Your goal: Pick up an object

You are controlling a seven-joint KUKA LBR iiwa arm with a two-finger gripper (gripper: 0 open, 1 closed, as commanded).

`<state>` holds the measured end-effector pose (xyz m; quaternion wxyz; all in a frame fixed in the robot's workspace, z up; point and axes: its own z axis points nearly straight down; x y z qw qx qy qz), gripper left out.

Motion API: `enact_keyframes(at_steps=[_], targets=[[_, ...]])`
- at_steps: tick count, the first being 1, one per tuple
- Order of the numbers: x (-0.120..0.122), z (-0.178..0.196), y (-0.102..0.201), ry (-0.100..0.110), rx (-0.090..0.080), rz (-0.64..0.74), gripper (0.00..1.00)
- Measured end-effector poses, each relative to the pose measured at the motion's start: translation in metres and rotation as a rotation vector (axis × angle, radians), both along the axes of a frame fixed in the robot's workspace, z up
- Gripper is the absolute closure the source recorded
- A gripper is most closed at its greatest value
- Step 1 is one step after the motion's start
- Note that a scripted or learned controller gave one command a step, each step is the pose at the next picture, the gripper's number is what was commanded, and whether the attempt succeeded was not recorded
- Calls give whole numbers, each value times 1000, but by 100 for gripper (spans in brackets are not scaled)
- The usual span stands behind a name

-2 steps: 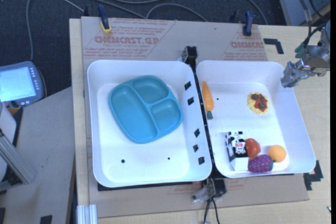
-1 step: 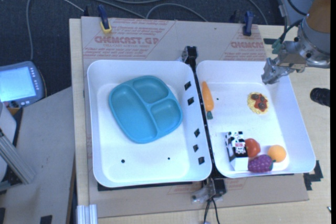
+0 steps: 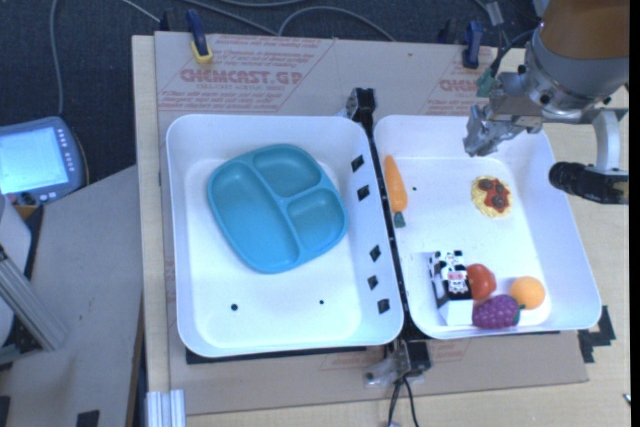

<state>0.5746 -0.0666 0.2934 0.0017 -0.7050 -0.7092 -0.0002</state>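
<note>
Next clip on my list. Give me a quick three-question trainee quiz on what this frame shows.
1. True or false: the blue divided plate lies in the left bin.
2. Which item lies nearest the gripper? A) carrot B) small round pasta-like piece C) purple grapes
3. Fill in: the orange ball sits in the right bin's near ____ corner.

Key: 1 true; 2 B; 3 right.

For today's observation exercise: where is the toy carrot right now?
The toy carrot lies in the right bin, against its left wall beside the divider.
</note>
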Motion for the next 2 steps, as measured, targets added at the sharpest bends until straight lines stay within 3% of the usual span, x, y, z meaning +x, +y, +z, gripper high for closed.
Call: enact_keyframes(at_steps=[2], targets=[[17, -33, 108, -2, -1, 0, 100]])
